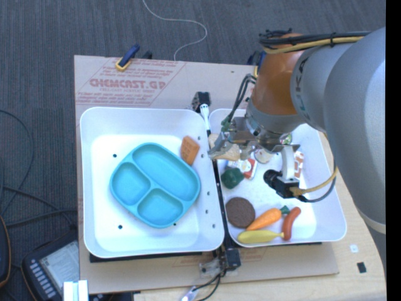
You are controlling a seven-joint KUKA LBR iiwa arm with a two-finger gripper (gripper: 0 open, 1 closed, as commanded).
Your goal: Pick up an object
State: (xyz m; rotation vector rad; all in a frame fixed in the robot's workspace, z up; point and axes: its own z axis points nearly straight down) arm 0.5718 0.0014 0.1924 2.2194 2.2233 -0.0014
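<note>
My gripper [241, 157] hangs low over the upper left part of the right bin [326, 231], under the orange wrist band. Directly beneath it lie a pale beige piece [230, 153], a small red and white item [249, 168] and a dark green round object [231, 178]. Toward the bin's front lie a brown cookie [240, 212], an orange carrot [267, 217], a red sausage [289, 222] and a yellow banana [258, 236]. The wrist body hides the fingers.
The left bin [100, 231] holds a blue divided plate [155, 184] and an orange bread-like piece [189, 149] by its right wall. A cardboard sheet [125, 83] lies under both bins. A black clamp [202, 100] sits at the bins' far junction.
</note>
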